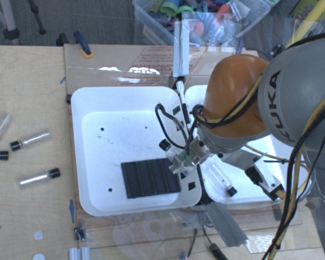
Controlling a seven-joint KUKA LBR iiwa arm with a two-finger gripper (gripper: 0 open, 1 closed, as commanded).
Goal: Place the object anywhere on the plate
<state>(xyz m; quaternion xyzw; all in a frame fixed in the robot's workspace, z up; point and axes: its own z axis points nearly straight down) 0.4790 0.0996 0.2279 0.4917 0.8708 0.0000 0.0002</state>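
Loose vials lie on the wooden worktop at far left, well apart from the bins. In the left bin, the dark ribbed plate rests flat near the front wall, open white floor behind it. The tool hangs over the plate's right edge, at the divide between bins; whether it is spread or closed cannot be told. In the right bin, a clear capped vial, seemingly the object, lies just beside the arm. It looks light, stiff, smooth, and likely to roll; taking it across mid-body seems safest. The bin walls crowd the approach.
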